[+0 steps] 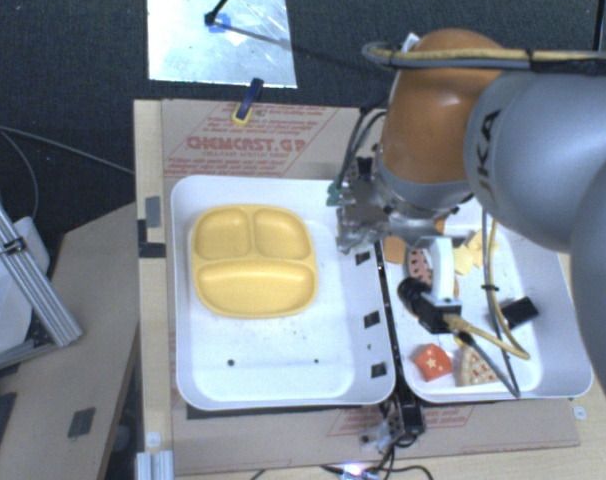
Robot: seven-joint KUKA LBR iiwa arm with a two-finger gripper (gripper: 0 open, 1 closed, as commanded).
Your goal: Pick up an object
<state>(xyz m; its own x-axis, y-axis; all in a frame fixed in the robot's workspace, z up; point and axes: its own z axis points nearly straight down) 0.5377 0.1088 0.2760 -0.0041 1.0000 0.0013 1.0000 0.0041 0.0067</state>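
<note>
The gripper [355, 226] hangs over the ridge between the two bins, near their far half, under the big grey and orange arm. Nothing can be seen held in it. The right bin [553, 368] holds several small things. A red block [432, 361] and a tan, pizza-like wedge [473, 369] lie near its front edge. A small black block [519, 311] sits to the right. A pale yellow piece [467, 258] and a reddish speckled piece [418, 265] lie further back, partly hidden by the arm.
The left bin [283, 368] holds a yellow divided plate [253, 259] in its far half. Cardboard lies under both bins. A shiny sheet [221, 28] rests on the dark floor behind, and a metal frame [23, 278] stands at the left.
</note>
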